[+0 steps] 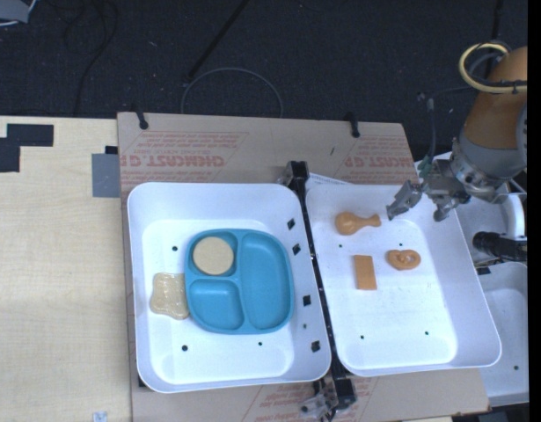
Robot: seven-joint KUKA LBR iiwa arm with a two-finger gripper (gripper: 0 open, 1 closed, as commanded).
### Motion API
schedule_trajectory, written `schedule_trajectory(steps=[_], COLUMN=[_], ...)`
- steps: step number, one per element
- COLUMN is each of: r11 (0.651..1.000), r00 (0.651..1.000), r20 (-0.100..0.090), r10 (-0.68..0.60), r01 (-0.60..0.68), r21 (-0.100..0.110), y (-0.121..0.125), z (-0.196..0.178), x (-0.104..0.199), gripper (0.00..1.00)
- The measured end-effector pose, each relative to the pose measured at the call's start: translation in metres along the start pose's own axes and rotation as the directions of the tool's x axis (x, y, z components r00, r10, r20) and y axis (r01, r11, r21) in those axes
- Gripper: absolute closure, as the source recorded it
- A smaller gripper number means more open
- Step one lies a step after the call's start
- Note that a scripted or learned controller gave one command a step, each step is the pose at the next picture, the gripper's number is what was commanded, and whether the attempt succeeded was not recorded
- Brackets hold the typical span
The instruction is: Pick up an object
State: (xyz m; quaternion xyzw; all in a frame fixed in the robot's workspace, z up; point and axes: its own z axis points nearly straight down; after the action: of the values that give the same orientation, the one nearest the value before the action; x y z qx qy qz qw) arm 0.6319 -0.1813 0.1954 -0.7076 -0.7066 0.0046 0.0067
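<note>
since nothing sits between the jaws (426, 200), the pick has not happened yet and the whole grasp is left to do. the grey arm with the orange band (493, 121) reaches in from the right, and its jaws stand apart over the far right corner of the right white bin (428, 341), above the rim and not down among the things.

three candidates lie in that bin, all resting flat on its floor. a tan pear-shaped piece with a short stem (355, 222) is the one nearest the jaws, just to their left and a little nearer. a small orange ring-shaped piece (403, 258) lies nearer the viewer, close to the right wall. a flat orange rectangular block (365, 272) sits between the bin's middle and its left wall, near the other two but touching neither.

the left white bin (156, 341) holds a blue three-part plastic tray (252, 293) with a round tan disc (212, 255) in its far left compartment, and a pale yellow lumpy piece (169, 295) touching the tray's left edge.

as i judge it, the task is at its start: the arm has yet to line up over one thing, descend, close and lift. the pear-shaped piece looks the shortest reach.
</note>
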Motion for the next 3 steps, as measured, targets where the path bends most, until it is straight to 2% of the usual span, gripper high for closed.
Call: schedule_trajectory(steps=[1, 2, 3], r11=[1.000, 1.000, 1.000], r00=[1.000, 1.000, 1.000], r20=[0.002, 0.001, 0.002], r10=[-0.002, -0.001, -0.006], r01=[0.002, 0.001, 0.007], r21=[-0.014, -0.009, -0.011], y=[0.003, -0.004, 0.003], z=[-0.009, 0.045, 0.091], x=[0.000, 0.008, 0.011], gripper=[0.00, 0.00, 0.00])
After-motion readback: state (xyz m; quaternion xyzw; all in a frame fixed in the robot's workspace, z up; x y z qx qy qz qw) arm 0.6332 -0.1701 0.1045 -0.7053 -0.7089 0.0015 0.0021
